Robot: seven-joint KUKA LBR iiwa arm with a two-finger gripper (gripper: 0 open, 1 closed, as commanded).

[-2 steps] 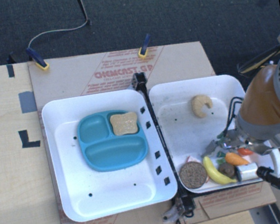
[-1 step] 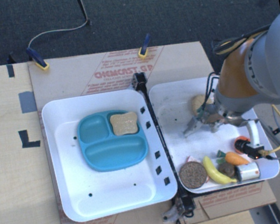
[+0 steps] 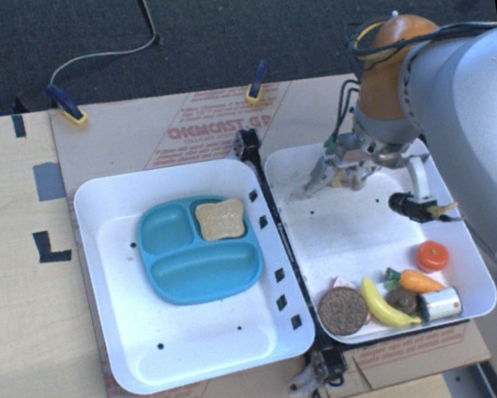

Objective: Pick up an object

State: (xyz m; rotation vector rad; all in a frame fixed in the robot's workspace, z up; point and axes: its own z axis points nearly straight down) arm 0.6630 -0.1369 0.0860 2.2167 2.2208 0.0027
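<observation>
A: Nearest us, low in the right bin (image 3: 378,218), the pickable things huddle together — a round brown patty (image 3: 342,310), a banana (image 3: 384,304), a carrot (image 3: 419,281), an orange disc (image 3: 433,255), a small can (image 3: 440,304).

B: Crowded against the front wall, so little room there. And the gripper (image 3: 339,171)?

A: Up over the bin's bare far half, well apart from them — nothing visibly held; how far it gapes, I cannot tell.

B: The left bin (image 3: 116,283)?

A: A blue tray (image 3: 200,249) bearing toast (image 3: 222,219).

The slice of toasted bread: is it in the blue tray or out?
In: the slice of toasted bread lies in the blue divided plastic tray's upper right compartment.
</observation>
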